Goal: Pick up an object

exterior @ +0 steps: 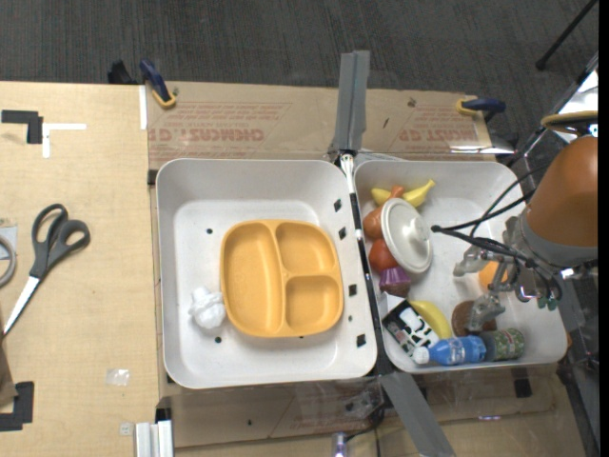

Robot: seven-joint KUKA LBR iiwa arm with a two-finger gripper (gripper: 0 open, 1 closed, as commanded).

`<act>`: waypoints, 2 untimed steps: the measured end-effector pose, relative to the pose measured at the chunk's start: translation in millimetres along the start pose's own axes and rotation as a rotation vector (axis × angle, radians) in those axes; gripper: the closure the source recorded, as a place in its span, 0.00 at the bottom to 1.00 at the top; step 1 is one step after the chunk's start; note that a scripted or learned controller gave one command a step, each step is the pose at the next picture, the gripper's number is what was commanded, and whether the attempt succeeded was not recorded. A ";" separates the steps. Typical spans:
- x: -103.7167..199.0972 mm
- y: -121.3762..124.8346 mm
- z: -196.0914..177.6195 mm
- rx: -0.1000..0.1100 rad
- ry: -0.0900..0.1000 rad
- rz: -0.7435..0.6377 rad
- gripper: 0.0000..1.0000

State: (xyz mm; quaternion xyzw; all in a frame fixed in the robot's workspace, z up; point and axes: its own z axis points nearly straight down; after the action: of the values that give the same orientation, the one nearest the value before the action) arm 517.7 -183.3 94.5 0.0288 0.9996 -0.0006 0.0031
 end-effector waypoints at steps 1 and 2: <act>35.1 11.5 -2.1 0.002 -0.012 0.102 0.00; -44.6 -1.3 -7.2 0.001 0.000 -0.010 0.00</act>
State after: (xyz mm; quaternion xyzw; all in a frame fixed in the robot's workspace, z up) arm 562.1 -187.2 102.0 0.0236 0.9997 -0.0009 0.0032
